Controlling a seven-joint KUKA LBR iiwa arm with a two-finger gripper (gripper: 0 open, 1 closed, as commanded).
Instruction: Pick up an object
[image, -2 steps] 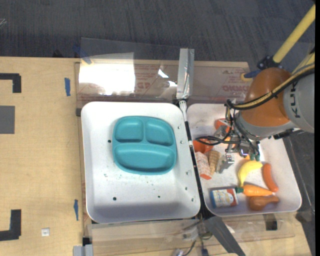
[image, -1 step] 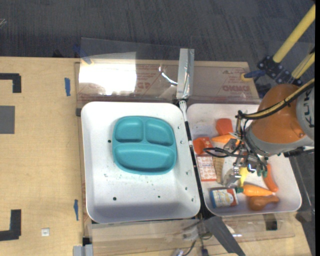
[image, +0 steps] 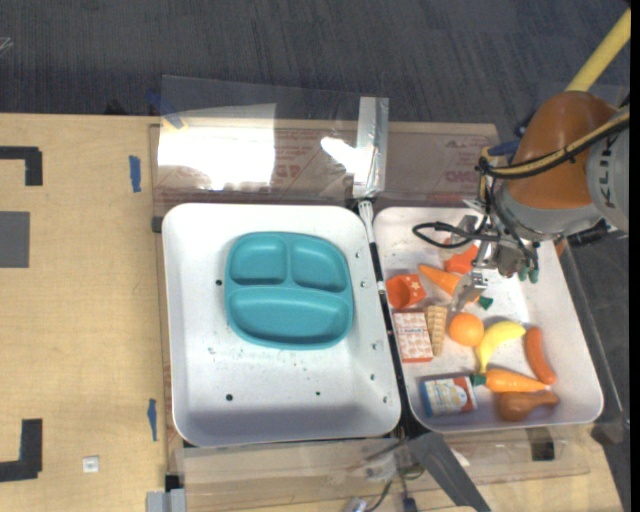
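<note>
Here, jaws (image: 478, 283) low in the right bin (image: 580, 345), over toy food, grip state unclear, teal tray (image: 290, 288) in the left bin (image: 190, 330)

Just one fixed cam up high, looking down at a slant on the surface (image: 80, 300); both white bins fit in frame, carpet floor along the top edge.
</note>
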